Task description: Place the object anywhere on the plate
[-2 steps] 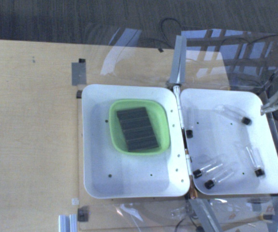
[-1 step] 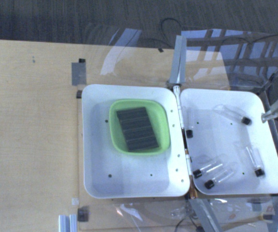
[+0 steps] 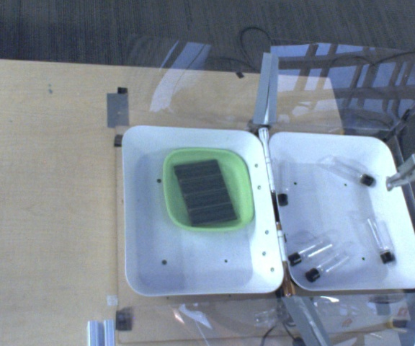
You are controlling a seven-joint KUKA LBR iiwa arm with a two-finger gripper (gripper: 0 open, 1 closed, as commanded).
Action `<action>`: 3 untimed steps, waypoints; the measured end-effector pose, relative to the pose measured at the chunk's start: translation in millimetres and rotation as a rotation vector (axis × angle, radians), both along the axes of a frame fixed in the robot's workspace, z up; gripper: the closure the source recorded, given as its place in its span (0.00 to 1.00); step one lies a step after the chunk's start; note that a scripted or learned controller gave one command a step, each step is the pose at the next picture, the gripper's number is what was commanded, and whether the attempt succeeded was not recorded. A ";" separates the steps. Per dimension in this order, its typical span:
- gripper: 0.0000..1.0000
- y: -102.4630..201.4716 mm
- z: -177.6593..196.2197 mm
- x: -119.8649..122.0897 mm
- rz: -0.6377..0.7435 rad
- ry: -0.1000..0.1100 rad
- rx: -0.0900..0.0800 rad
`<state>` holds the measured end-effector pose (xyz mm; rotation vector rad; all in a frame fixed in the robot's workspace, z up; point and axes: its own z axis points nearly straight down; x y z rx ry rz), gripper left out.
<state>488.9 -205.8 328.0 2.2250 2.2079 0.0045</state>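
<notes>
A green square plate (image 3: 170, 193) with rounded corners sits in the upper middle of the left white bin (image 3: 193, 265). A dark grey ridged block (image 3: 205, 192) lies flat on the plate, slightly turned, well inside the rim. At the view's right edge, over the right bin's far right rim, a small part of my gripper (image 3: 408, 171) pokes in, far from the plate. Nothing shows in it.
The right bin (image 3: 337, 207) holds several clear tubes with black caps: one near the back (image 3: 351, 171), one at the right (image 3: 379, 240), two near the front left (image 3: 315, 254). A metal divider (image 3: 268, 85) runs back between the bins.
</notes>
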 end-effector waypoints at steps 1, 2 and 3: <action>0.00 0.7 -30.6 0.1 -0.059 0.000 0.001; 0.00 11.0 -18.6 0.6 -0.143 -0.002 0.001; 0.00 4.0 -51.8 -0.3 -0.148 0.001 0.002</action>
